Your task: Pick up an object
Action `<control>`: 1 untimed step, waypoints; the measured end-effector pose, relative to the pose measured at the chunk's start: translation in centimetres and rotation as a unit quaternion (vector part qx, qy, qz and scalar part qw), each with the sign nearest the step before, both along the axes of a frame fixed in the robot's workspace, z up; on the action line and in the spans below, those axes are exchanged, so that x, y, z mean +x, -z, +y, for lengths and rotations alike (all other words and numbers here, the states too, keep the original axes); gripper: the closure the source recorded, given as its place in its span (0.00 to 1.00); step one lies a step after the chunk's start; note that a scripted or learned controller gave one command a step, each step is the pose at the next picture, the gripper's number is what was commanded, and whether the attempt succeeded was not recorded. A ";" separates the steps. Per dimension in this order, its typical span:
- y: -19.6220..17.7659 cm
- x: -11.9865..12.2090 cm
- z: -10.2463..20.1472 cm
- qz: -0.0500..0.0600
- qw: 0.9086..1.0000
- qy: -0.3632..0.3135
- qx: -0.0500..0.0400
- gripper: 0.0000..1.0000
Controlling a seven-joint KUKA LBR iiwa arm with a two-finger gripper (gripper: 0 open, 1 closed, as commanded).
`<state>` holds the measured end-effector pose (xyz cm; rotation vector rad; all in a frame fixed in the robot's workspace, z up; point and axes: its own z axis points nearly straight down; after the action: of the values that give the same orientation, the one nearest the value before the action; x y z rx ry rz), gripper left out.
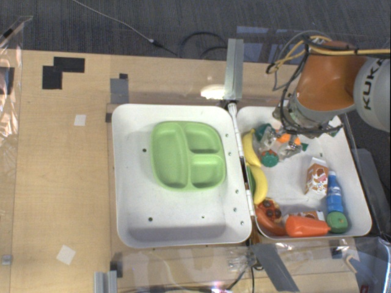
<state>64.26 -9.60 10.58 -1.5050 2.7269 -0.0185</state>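
My gripper (283, 141) hangs low over the upper middle of the right bin (357, 182), under the arm's orange band (327, 78). Directly beneath and beside it lie a teal-green toy (263, 130) and a small green round piece (269, 160). A yellow banana (254, 166) lies along the bin's left wall, just left of the gripper. A small brown-and-white carton (316, 177) sits to the lower right of the gripper. The wrist hides what lies straight below it.
A blue bottle (334, 195) with a green cap, an orange carrot (305, 226) and a red item (269, 215) lie along the right bin's near edge. The left bin (131, 182) holds a green divided plate (186, 154). A metal post (233, 69) stands behind the bins.
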 end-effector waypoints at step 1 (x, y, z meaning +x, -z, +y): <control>0.1 0.0 -0.1 0.001 1.000 0.000 0.000 0.00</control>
<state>64.21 -9.65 10.51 -1.5045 2.7289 -0.0178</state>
